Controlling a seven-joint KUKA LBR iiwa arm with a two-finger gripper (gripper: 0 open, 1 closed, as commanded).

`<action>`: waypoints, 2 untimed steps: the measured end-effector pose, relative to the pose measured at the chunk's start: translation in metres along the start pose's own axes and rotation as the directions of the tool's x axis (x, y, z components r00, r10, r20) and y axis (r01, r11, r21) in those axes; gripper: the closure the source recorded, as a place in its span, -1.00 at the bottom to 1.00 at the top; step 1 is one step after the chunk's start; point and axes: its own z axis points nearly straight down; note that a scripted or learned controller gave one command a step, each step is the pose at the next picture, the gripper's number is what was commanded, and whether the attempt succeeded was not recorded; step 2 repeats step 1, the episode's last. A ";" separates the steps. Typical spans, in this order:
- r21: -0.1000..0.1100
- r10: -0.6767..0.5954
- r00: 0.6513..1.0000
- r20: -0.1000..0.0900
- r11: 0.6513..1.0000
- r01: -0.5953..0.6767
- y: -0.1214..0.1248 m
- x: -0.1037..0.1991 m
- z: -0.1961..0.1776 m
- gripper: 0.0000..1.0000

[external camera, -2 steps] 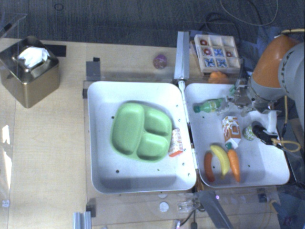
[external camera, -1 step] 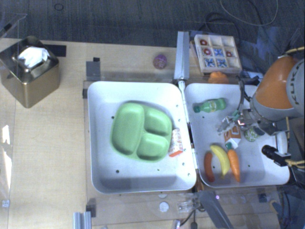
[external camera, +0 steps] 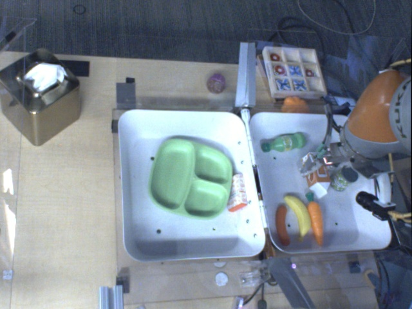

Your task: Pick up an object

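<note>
Green divided plate (external camera: 191, 177); yellow banana (external camera: 297, 214); orange carrot (external camera: 315, 219); green bottle (external camera: 283, 142); white bins (external camera: 138, 237).

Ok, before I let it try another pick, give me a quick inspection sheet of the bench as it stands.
Surface: wooden bench bearing the left bin and right bin side by side.
Job's things: right bin holds a green bottle on its side, banana, carrot and sausage; left bin holds a green divided tray with a small packet at its right edge.
Clutter: purple ball, tic-tac-toe board, gold box.
Gripper: gripper low over the right bin; fingers' state unclear.
Cables: black cable on the floor behind the bench.
Surroundings: dark carpet.
</note>
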 end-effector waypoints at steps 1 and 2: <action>0.014 0.021 1.000 -0.005 1.000 -0.020 0.014 0.038 -0.080 1.00; 0.014 0.021 1.000 -0.005 1.000 -0.020 0.014 0.038 -0.080 1.00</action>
